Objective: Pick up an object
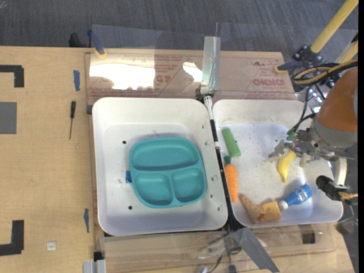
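Observation:
In the right bin [250,115], my gripper [293,151] hangs low at the right side, reaching in from the right. It is open, with its fingers either side of the upper end of a yellow banana [285,168] that lies on the bin floor. I cannot tell whether the fingers touch the banana. A blue bottle [297,197] lies just below the banana. A tan bread piece [260,209] sits near the front wall. An orange carrot [231,180] and a green pod [231,141] lie along the bin's left wall.
The left bin [108,124] holds a teal divided plate [166,171]. A clear upright divider [211,61] stands behind the bins. Cables and a yellow pole [335,19] sit at the back right. A black wall separates the two bins.

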`<state>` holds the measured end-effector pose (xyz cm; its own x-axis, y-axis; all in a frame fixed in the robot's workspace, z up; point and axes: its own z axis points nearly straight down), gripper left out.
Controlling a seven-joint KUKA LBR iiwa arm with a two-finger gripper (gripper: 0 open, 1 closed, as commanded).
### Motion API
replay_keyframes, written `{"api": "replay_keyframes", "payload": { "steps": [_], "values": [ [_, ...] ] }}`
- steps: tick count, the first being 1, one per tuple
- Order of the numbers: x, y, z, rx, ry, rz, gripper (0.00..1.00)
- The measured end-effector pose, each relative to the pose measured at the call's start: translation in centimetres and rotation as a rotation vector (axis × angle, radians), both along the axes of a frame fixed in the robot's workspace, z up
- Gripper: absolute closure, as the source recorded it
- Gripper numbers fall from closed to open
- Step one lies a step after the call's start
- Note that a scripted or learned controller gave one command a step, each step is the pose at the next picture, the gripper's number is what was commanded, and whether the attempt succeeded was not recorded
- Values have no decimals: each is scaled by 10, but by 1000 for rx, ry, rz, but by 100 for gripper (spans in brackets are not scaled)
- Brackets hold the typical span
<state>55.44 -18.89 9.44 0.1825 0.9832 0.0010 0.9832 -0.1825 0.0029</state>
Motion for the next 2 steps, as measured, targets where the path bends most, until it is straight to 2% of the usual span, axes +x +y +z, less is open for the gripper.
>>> {"api": "replay_keyframes", "payload": {
  "steps": [1,2],
  "values": [
    [0,0,9,0,1,-3,100],
    [66,49,97,0,-8,-9,100]
  ]
}}
